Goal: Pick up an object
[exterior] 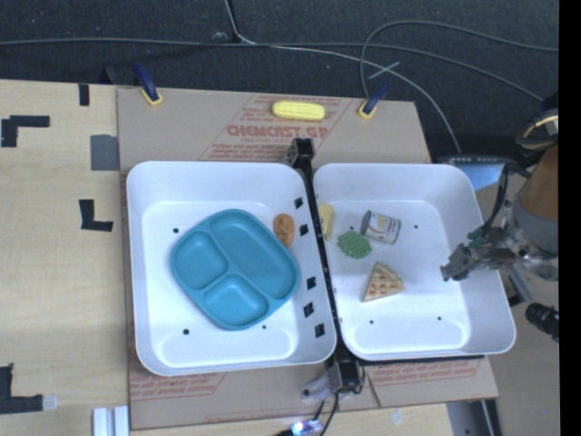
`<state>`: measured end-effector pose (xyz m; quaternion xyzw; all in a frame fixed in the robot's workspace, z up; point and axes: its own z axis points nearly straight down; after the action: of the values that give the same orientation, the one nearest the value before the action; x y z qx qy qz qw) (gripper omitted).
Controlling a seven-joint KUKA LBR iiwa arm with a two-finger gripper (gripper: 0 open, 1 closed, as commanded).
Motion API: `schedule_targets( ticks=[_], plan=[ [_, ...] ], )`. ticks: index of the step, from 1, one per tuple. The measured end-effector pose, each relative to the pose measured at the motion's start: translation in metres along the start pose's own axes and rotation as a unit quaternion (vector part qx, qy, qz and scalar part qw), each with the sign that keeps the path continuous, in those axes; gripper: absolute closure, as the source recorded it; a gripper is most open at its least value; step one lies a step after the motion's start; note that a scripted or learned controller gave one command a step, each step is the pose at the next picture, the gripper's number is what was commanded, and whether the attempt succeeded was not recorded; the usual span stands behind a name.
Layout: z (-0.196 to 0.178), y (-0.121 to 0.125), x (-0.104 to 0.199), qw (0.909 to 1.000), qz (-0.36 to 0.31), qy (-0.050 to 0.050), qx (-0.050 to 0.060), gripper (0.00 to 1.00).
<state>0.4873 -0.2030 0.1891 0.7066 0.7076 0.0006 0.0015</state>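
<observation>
We see the gripper (457, 269) at the right wall of the right bin (454, 339), apart from every object, and we cannot tell how its jaws stand. In this bin lie a can (381, 227), a green piece (354, 243), a pizza slice (382, 282) and a yellow piece (325, 219) near the divider. The left bin (150, 334) holds a blue tray (234, 268) and, just beside it, a brown piece (284, 228).

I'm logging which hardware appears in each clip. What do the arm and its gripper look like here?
The arm enters at the right edge: a bulky rounded body showing orange-brown and grey, with a pale ring near its top. Below it sits a grey metal wrist with dark cables looping beside it. The gripper is small, dark and angular, ending in slim black fingers. No markings are readable.
</observation>
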Motion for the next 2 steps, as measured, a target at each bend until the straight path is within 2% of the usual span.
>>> schedule_targets(
  ticks=[1, 2],
  plan=[
    [-0.056, 0.010, 0.006, 1.0000, -0.001, 0.000, -0.001, 1.00],
    [-0.095, 0.011, 0.006, 1.0000, 0.000, 0.000, 0.000, 1.00]
  ],
)
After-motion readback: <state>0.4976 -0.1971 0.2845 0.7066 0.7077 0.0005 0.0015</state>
